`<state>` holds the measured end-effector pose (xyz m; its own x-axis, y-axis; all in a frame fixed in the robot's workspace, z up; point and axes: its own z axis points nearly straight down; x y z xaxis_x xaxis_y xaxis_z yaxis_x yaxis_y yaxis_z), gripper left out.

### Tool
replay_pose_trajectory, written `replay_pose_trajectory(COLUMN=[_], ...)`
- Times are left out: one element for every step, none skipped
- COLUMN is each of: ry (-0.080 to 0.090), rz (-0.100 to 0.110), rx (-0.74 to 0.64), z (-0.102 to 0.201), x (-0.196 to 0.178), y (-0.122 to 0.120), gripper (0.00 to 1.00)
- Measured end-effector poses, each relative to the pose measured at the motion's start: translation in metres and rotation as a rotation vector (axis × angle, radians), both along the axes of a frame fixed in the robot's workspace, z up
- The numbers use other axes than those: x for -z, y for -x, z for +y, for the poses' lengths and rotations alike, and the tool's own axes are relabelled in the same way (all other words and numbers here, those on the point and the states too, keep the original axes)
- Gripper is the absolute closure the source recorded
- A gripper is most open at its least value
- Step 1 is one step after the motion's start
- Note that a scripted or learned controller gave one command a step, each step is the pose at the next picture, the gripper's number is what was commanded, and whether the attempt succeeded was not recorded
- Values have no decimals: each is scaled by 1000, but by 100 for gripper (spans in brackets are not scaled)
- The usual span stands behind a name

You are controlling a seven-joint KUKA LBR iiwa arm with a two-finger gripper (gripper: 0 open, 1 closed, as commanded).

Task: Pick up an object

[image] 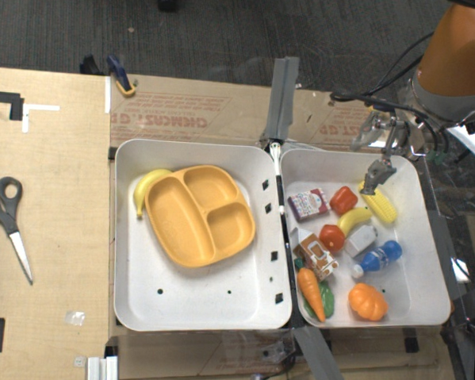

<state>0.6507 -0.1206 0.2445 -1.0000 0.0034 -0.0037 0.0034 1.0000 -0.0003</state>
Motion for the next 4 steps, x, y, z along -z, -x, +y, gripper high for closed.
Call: replay_pose_trajectory(ry=[0, -1, 1, 0], rz=[-3, 0, -6, 0], rx=[72, 169, 166, 233], z=[-15, -17, -17, 19], x=[151, 151, 141, 152], y=[-8, 20, 18, 81], gripper=[0, 0, 100, 100])
